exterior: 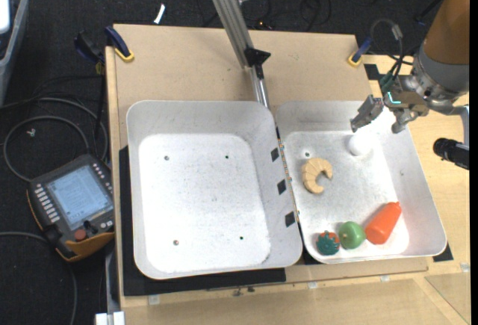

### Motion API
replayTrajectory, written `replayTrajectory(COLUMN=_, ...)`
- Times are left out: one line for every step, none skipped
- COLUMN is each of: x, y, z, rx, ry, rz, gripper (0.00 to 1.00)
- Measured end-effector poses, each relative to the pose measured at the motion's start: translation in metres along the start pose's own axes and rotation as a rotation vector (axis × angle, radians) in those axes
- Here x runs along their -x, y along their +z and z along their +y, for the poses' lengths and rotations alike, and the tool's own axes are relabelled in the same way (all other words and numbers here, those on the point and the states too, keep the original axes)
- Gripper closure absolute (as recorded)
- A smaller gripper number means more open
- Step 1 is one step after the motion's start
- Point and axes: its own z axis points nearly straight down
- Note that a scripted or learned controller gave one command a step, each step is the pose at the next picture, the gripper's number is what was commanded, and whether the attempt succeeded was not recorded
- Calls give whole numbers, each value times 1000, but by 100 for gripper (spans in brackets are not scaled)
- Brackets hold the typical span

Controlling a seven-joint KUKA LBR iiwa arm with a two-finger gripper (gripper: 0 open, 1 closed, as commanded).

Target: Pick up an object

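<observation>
A tan table (194, 69) is seen from above at a slant, carrying two shallow white bins side by side. The left bin (149, 122) is the broader of the two, its floor speckled and marked by four small dark dots. The right bin (426, 196) lies against it, the two rims meeting along a line of dark clips near the middle of the view.

The grey arm (448, 39), with its orange band, is seen entering from the right above the right bin's far corner. Its gripper (382, 116) is held over the upper part of that bin, the two dark fingers spread apart with nothing between them.

Within the right bin, five objects are laid out. The largest is an orange carrot-shaped piece (384, 223), tapered and tilted, resting near the bin's near right corner. Just beside it, on its left, a round green ball-like fruit (352, 234) is found, touching or almost touching the carrot. A tan croissant-shaped piece (317, 174), curved like a crescent, lies apart from these near the bin's middle. A small white rounded object (361, 143) is placed just below the gripper; its outline is hard to separate from the white floor, so its shape cannot be told with certainty. The smallest, a dark teal lump (327, 243), sits just left of the green fruit.
</observation>
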Motion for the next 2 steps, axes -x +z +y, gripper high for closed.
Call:
replayTrajectory(x=0, y=-3, z=1, rx=5, ry=-1, rz=-1, gripper=0)
replayTrajectory(x=-3, y=61, z=2, rx=-2, ry=2, rz=0, gripper=0)
